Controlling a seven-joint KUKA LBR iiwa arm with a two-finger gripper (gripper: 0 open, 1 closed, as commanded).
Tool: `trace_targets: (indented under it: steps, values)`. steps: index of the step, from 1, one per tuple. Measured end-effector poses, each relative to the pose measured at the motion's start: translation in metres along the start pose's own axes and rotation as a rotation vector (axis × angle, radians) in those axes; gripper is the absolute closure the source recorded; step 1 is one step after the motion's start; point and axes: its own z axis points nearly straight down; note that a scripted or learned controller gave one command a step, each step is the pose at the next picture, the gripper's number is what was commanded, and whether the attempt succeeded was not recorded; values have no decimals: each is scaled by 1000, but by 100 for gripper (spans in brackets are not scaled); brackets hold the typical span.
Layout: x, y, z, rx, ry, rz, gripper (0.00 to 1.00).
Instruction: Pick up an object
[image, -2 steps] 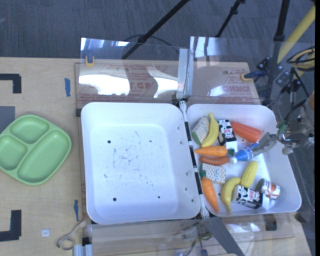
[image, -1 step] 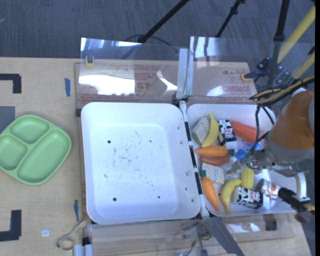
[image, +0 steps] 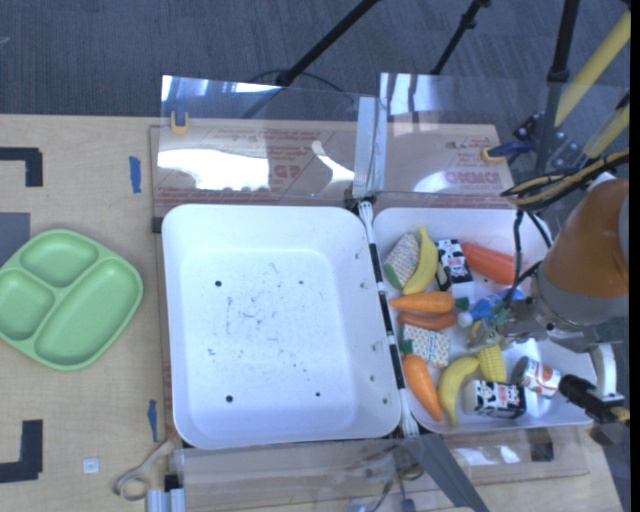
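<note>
Camera view. Right bin (image: 392, 222): 2 bananas (image: 428, 262) (image: 456, 381), 3 carrots (image: 422, 301) (image: 424, 389) (image: 489, 262), corn cob (image: 491, 359), black-and-white cartons (image: 455, 262) (image: 499, 398), small can (image: 542, 379). Gripper (image: 512, 322) low over this bin's middle, beside the corn; finger spread and any hold cannot be told. Left bin (image: 265, 225): white. Green divided plate (image: 66, 297): on bench, far left.

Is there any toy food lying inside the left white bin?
No, the left bin holds no toy food; the carrots, bananas and other toys all lie in the right bin.
</note>
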Motion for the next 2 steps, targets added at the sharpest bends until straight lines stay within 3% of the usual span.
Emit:
trace_targets:
  steps: [1,2]
  values:
    - [68,37,-101,-6,-4,160,100]
    - [37,85,-18,-16,-8,-73,100]
